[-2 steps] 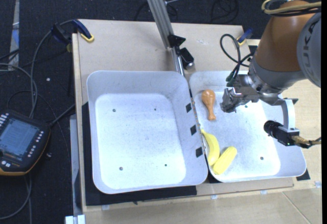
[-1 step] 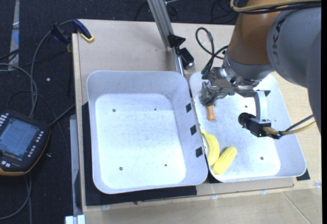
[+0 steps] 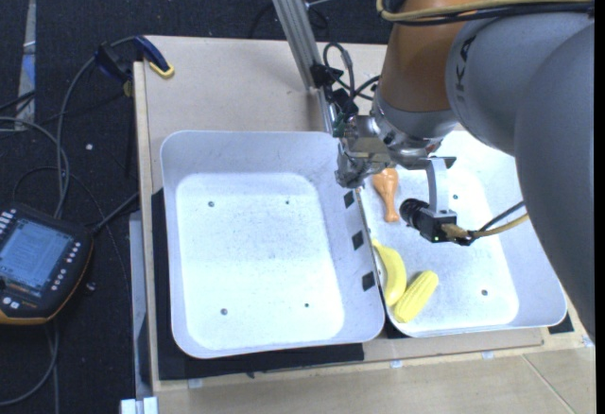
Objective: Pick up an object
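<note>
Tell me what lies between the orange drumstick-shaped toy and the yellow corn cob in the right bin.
In the camera view, a yellow banana lies between the drumstick toy and the corn cob, touching the cob.

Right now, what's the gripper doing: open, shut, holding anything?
Gripper: cannot be told; it sits low over the right bin, beside the orange toy.

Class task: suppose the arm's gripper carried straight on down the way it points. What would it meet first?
Probably the orange drumstick-shaped toy just beneath the gripper in the right bin; depth is unclear, so it might reach the bin floor beside it instead.
</note>
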